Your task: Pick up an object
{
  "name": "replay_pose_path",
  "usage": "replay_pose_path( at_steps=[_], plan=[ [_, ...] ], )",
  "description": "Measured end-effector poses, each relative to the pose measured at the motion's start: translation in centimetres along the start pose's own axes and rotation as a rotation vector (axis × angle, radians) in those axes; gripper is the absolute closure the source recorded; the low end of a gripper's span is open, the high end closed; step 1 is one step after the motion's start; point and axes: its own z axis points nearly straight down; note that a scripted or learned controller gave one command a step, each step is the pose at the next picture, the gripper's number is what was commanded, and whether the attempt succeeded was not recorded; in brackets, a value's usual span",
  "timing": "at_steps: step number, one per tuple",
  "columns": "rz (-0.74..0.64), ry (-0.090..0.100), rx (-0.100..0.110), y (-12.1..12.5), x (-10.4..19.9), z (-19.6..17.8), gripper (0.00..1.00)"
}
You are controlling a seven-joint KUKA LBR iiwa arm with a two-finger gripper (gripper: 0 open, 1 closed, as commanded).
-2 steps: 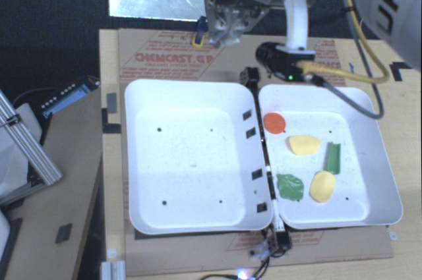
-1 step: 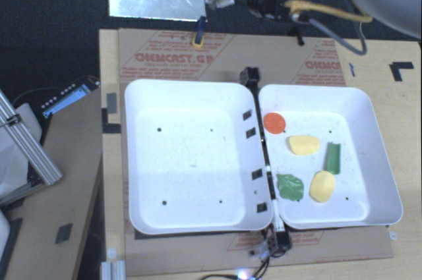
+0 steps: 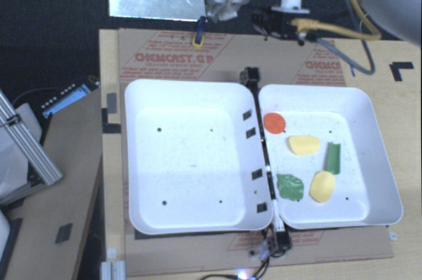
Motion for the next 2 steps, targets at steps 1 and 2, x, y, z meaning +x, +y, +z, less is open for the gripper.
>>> replay_pose_path(
  at_steps=[1,2],
  plan=[
    [0.004,-0.002,0.000,5.7,-1.2,0.2,1.00],
    [-0.003,-0.002,0.010,-3.6,-0.6,7.7,1.00]
  ],
)
